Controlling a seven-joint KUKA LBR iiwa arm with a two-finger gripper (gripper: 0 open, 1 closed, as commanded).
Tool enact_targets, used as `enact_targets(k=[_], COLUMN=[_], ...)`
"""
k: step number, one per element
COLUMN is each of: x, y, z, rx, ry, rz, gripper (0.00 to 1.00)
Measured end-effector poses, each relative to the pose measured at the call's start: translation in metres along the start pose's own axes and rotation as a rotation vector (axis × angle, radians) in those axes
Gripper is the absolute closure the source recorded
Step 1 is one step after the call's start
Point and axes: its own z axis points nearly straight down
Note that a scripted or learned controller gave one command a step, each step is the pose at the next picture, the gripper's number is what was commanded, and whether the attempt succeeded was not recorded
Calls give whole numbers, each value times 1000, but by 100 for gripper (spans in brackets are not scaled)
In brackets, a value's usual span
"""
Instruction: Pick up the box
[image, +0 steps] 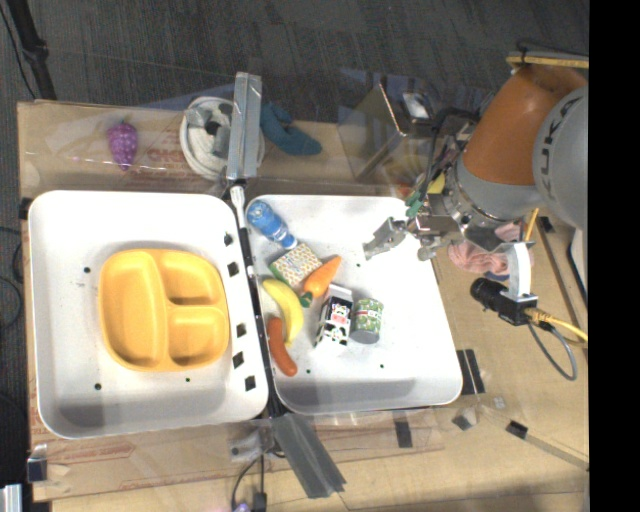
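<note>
A small black-and-white box with a cow print (337, 318) stands in the middle of the right bin (420, 340), beside a green can (367, 319). A flat patterned box (296, 264) lies further left, touching a carrot (322, 275). My gripper (405, 243) hangs over the bin's upper right part, up and to the right of both boxes and apart from them. Its fingers (383, 238) stand open with nothing between them.
A blue bottle (268, 221), a banana (285, 305) and a red sausage (282, 356) crowd the right bin's left side. The left bin (60, 220) holds a yellow divided tray (165, 307). Cables and a pink cloth (478, 258) lie right of the bin.
</note>
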Motion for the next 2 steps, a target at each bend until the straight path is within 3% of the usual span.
enact_targets(k=[1,2], x=[49,69], y=[40,57], z=[78,154], rx=[1,-13], ry=[1,1], rz=[117,214], gripper=[0,0])
